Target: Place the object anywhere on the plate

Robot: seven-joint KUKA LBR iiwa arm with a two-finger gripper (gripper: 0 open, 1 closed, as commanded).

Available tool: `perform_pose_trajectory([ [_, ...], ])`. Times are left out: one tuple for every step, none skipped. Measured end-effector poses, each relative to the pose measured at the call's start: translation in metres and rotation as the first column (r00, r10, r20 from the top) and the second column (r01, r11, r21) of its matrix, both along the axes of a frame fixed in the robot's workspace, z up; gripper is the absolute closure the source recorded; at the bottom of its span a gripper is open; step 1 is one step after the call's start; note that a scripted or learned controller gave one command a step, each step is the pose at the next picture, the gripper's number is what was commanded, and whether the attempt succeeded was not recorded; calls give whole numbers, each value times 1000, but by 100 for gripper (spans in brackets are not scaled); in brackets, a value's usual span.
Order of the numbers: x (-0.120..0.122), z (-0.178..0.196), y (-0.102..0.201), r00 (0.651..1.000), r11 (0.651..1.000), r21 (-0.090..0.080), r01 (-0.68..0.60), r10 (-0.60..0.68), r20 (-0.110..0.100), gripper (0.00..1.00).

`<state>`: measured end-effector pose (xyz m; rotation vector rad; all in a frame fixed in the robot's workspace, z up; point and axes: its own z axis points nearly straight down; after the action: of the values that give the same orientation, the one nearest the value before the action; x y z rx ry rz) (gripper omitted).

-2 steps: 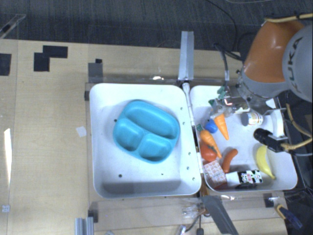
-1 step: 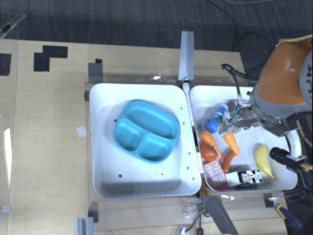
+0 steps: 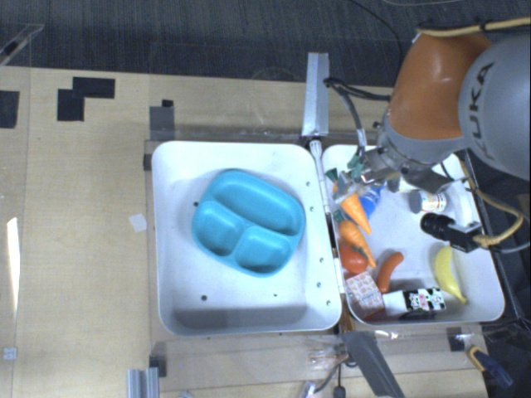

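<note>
A blue plate [image 3: 247, 221] with three compartments lies in the left white bin [image 3: 178, 305], and nothing rests on it. My gripper [image 3: 362, 167] hangs low over the far left corner of the right bin [image 3: 489, 301], just above a small blue object [image 3: 371, 196] and an orange carrot [image 3: 355, 210]. The wrist and cables hide its tips. Nothing visibly hangs from it.
Down the right bin's left side lie a second carrot [image 3: 353, 237], a red tomato [image 3: 354, 261], a sausage [image 3: 388, 269] and a checkered packet [image 3: 363, 291]. A banana [image 3: 449, 274], a dark bottle [image 3: 423, 301] and a small white bottle [image 3: 433, 201] lie further right.
</note>
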<state>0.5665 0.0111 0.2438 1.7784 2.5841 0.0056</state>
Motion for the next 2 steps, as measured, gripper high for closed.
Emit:
perform_pose_trajectory([
  [23,-49,115,999,999,1,-39,39,-2,100],
  [46,-126,120,998,998,0,-62,62,-2,100],
])
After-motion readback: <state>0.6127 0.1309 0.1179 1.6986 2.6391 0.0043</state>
